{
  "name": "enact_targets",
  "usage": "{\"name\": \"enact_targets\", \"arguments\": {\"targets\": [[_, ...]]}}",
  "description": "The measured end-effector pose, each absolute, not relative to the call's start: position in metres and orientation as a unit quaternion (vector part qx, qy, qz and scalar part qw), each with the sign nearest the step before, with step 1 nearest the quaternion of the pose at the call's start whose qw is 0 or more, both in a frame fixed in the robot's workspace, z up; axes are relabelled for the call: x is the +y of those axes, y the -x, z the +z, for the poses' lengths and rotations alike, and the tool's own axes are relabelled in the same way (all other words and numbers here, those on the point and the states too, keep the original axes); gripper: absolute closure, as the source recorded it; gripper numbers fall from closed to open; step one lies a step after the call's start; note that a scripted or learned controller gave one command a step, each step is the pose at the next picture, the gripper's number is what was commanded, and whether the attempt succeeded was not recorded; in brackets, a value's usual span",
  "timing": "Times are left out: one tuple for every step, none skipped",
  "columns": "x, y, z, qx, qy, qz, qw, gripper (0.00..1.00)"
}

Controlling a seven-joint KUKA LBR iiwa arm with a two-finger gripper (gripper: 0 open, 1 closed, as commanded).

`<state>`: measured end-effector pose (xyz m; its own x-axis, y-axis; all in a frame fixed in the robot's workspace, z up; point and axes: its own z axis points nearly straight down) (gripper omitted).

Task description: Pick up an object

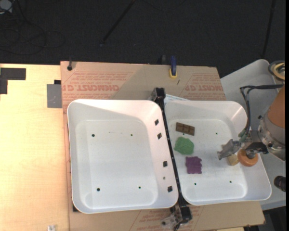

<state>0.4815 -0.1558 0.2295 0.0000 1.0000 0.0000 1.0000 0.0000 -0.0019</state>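
The right bin (216,196) holds a flat brown block (185,128) near its back. A green lump (184,145) lies just below that block, and a purple piece (193,165) lies in front of the lump. My gripper (228,151) hangs low over the right side of this bin, reaching in from the right. A small tan piece (232,160) and a round orange object (249,159) sit right beneath and beside it. The gripper is about 70 px right of the purple piece and the green lump.
The left bin (115,196) stands beside the right one, with a black divider strip (164,148) between them. Both rest on brown cardboard (111,83). A light wooden benchtop (24,148) stretches to the left. Black cables (248,105) loop near the arm.
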Motion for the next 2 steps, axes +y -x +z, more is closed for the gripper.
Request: {"name": "enact_targets", "arguments": {"targets": [[-0.2081,-0.4765,0.3565,-0.706,0.708,-0.0017,-0.007,0.0],[-0.2063,-0.4757,0.3584,-0.706,0.708,0.0009,0.001,1.0]]}}
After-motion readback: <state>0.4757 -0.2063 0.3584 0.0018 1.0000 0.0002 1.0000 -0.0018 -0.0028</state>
